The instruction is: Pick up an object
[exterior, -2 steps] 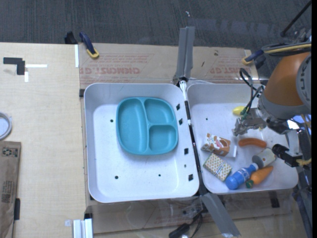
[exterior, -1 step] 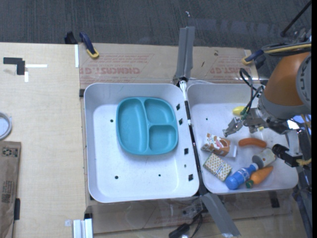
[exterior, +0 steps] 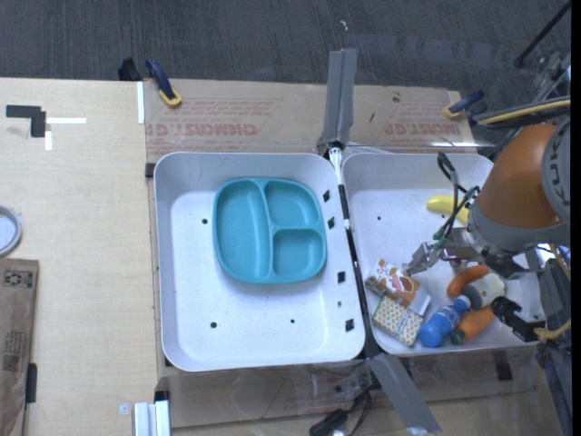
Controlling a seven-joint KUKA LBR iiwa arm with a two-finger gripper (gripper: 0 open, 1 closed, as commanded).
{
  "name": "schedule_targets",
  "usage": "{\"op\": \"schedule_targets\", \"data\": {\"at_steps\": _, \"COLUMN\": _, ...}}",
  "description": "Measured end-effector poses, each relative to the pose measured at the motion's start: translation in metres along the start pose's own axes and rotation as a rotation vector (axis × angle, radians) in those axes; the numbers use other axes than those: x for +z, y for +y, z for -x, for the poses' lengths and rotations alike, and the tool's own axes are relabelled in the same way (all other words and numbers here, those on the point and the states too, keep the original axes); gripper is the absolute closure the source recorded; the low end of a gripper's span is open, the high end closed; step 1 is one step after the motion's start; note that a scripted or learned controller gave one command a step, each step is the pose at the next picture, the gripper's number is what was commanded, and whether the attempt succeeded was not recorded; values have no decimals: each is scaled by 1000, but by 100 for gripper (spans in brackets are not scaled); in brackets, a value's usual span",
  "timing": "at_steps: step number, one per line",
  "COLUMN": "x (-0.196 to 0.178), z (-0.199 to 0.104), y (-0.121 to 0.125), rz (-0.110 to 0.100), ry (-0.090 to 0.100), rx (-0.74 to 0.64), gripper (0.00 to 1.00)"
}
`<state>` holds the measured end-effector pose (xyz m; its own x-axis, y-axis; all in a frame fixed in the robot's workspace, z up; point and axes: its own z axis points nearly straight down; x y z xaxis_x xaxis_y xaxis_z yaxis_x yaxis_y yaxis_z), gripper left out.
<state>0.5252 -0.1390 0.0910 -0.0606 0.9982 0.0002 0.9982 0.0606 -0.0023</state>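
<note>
My gripper [exterior: 423,259] hangs low in the right bin [exterior: 392,182], pointing down and left from the orange-banded wrist [exterior: 517,192]. Its tip is just above and to the right of a brown-and-white snack packet [exterior: 392,282]. Below that packet lies a checkered packet [exterior: 397,319]. Next to it lies a blue bottle [exterior: 440,327]. Two orange carrot-like pieces [exterior: 467,279] [exterior: 478,320] and a white item [exterior: 491,288] lie beneath the wrist. A yellow banana [exterior: 445,204] sits farther back, partly hidden by the arm.
The left bin [exterior: 182,271] holds a teal divided plate [exterior: 270,230]. A raised divider [exterior: 346,243] separates the two bins. Cardboard [exterior: 245,121] with yellow clamps runs behind the bins. The objects crowd the right bin's front corner.
</note>
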Motion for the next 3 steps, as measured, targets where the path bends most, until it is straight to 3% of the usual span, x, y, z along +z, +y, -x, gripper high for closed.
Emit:
{"op": "schedule_targets", "data": {"at_steps": 1, "x": -10, "z": -3, "y": -34, "rz": 44, "ry": -17, "rx": -160, "gripper": 0}}
{"op": "schedule_targets", "data": {"at_steps": 2, "x": -12, "z": -7, "y": -32, "rz": 50, "ry": -21, "rx": -235, "gripper": 0}}
{"op": "schedule_targets", "data": {"at_steps": 3, "x": -16, "z": -27, "y": -25, "rz": 65, "ry": -32, "rx": -469, "gripper": 0}}
